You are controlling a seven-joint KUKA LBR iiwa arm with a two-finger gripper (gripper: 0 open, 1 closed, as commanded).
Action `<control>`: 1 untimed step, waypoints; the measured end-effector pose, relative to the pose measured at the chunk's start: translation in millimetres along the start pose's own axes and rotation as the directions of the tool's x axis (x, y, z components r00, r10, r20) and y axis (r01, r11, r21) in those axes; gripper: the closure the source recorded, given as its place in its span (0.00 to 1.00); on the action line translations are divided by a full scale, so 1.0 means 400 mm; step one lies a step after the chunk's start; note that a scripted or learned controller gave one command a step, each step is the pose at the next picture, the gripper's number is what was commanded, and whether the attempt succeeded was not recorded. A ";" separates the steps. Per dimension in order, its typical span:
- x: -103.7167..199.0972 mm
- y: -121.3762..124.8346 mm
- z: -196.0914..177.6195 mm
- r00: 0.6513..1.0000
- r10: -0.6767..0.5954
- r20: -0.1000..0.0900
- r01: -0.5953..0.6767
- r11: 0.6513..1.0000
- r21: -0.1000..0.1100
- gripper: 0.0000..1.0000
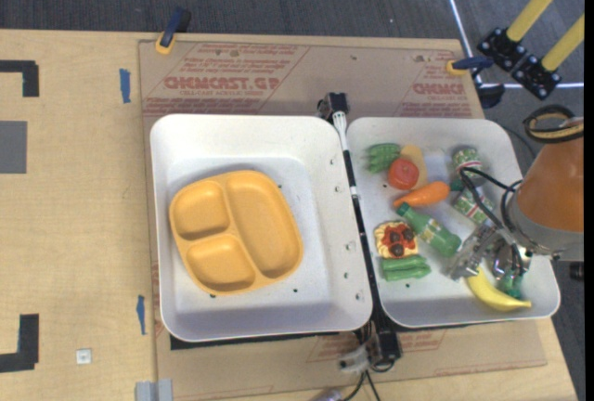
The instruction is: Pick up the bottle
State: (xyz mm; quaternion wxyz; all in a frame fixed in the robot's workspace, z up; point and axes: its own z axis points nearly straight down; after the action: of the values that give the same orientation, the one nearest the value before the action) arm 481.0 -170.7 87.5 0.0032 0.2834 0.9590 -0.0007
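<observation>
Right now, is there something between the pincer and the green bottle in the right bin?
Nothing visible lies between them. The pincer is just right of the bottle. A carrot lies above the bottle, and a pizza slice to its left.

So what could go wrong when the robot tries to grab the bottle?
The green bottle lies flat, packed between the carrot, the pizza slice and the green pod, so the gripper might catch one of those instead. Lying down, it might also roll or slip away.
</observation>
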 end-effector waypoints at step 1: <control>0.003 0.003 0.002 1.000 -0.002 -0.003 0.002 1.000 -0.001 0.00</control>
State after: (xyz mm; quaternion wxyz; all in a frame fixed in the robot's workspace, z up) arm 480.7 -169.3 86.7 0.0021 0.2826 0.9592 0.0002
